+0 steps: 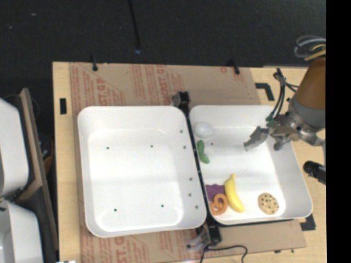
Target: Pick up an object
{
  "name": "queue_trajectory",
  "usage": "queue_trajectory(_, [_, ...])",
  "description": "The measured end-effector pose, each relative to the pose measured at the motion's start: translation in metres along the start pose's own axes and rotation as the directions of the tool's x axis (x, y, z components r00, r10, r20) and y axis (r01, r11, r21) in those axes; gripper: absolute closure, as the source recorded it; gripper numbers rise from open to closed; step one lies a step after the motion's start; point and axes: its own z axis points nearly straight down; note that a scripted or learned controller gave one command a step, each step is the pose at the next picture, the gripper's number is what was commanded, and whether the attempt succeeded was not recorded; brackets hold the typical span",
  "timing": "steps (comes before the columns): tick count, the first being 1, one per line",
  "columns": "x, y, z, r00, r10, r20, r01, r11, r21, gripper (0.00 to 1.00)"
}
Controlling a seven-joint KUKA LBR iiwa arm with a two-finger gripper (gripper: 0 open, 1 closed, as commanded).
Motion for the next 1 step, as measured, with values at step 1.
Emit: queue_trajectory(1, [0.0001,0.0014,-0.0033,1.0,-0.001,0.001,0.001,1.0,-0.007,0.0])
